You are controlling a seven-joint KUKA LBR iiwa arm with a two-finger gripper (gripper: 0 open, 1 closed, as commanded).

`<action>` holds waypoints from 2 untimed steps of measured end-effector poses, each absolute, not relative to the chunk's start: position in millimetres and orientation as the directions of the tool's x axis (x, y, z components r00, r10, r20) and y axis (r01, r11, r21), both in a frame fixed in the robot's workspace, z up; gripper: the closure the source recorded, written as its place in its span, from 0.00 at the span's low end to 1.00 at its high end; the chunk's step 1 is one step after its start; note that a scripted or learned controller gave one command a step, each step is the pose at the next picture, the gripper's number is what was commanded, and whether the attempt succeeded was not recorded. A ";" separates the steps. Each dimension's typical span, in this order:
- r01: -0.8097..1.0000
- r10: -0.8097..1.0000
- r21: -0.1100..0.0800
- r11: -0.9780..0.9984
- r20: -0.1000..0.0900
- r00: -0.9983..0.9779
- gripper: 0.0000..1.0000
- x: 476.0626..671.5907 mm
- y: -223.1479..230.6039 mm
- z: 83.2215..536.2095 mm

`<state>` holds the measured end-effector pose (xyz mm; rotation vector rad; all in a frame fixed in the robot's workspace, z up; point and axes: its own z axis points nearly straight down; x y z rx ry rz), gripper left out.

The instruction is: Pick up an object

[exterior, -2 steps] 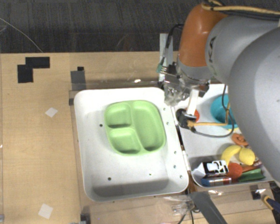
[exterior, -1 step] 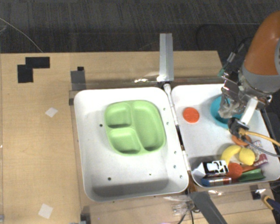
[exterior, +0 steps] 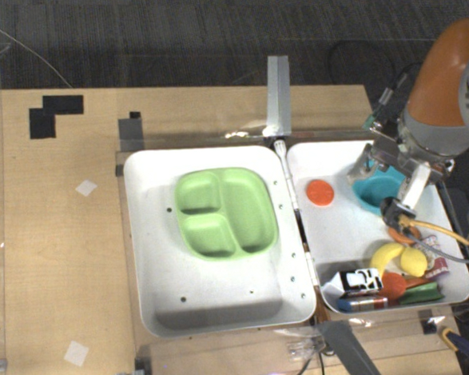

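My gripper (exterior: 373, 167) hangs over the far right part of the right bin (exterior: 334, 240), directly above a teal cup-like object (exterior: 376, 190) whose upper part it hides. I cannot tell whether it touches the teal object. An orange disc (exterior: 320, 192) lies to its left on the bin floor. Along the bin's near edge lies a cluster: a yellow banana-like piece (exterior: 387, 254), a yellow lemon-like ball (exterior: 414, 262), a red piece (exterior: 392, 285), a green stick (exterior: 422, 294) and a small black and white box (exterior: 361, 280).
The left bin (exterior: 155, 252) holds a light green divided plate (exterior: 224, 212) in its middle. A metal post (exterior: 278, 95) stands at the far end of the wall between the bins. Bare floor shows in the right bin's centre, between the disc and the cluster.
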<state>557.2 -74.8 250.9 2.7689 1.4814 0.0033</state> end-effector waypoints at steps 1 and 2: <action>0.766 0.766 -0.004 -0.642 -0.003 0.642 0.00 570.1 -99.7 169.2; 0.749 0.749 0.009 -0.663 0.008 0.663 0.00 590.3 -120.9 89.4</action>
